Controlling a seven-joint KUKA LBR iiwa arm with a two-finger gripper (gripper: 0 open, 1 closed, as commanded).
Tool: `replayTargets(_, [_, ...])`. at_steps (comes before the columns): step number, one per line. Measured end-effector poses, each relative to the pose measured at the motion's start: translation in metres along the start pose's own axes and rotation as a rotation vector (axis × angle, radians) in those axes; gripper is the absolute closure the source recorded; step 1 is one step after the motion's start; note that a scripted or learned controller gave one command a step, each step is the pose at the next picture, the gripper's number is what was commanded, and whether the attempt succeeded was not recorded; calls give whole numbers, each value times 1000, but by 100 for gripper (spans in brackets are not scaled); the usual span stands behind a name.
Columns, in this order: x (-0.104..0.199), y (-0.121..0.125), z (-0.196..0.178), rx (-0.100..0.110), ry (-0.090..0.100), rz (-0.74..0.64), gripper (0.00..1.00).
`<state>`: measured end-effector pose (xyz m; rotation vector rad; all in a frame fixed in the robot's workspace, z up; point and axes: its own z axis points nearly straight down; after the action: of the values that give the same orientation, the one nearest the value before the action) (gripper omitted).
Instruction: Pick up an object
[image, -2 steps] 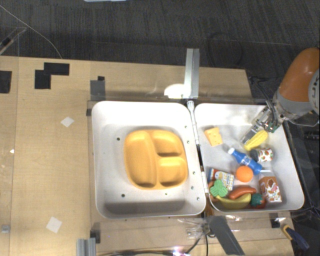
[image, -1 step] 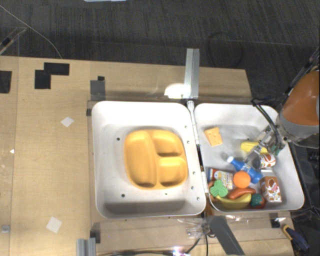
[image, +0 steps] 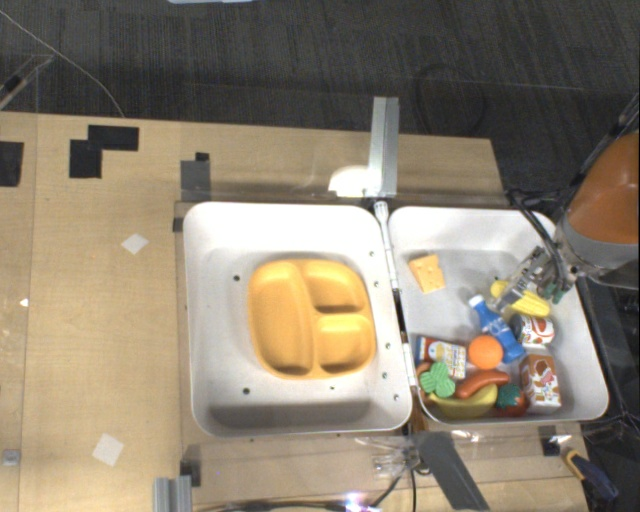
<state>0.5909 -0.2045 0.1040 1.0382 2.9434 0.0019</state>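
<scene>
We've got the claw (image: 527, 287) down in the right bin (image: 470, 235) over the toy pile (image: 490, 365), right by a yellow piece (image: 533, 303), but we can't tell if it's gripping anything.

On the wooden worktop (image: 90, 330) sit two white bins side by side. The left bin (image: 215, 300) holds a yellow divided tray (image: 310, 317) at its centre. In the right bin (image: 465, 235), a cheese wedge (image: 427, 272) lies toward ten o'clock, well apart from the toy clutter massed from three to six o'clock: an orange ball (image: 485, 351), a blue bottle (image: 496, 322), a banana (image: 466, 402), and small cartons. The gripper (image: 527, 284) hangs at three o'clock, just above the yellow pieces there.
</scene>
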Motion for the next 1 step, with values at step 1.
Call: replayTargets(1, [31,61,-91,-1,6,134,100])
